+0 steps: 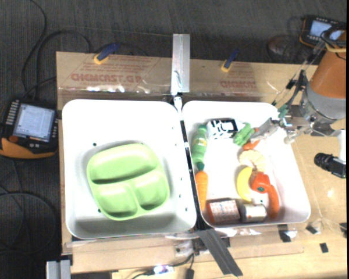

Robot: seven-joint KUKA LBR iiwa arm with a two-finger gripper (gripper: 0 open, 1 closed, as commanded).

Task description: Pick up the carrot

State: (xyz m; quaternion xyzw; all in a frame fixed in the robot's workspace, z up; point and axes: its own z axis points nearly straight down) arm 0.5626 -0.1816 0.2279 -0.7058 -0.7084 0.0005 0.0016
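The orange carrot [202, 186] lies lengthwise along the left wall of the right bin [295, 173], just below a green bottle [199, 142]. My gripper [266, 130] reaches in from the right over the upper right part of that bin. It hangs next to a green leafy toy [242, 133] and a small orange piece [248, 146]. The carrot is well to the gripper's lower left and apart from it.
The right bin also holds a black and white item [223, 127], an apple slice [252, 157], a banana [244, 182], a red-orange pepper [264, 188] and two cans [224, 211]. A green divided plate [128, 181] sits in the left bin [75, 132].
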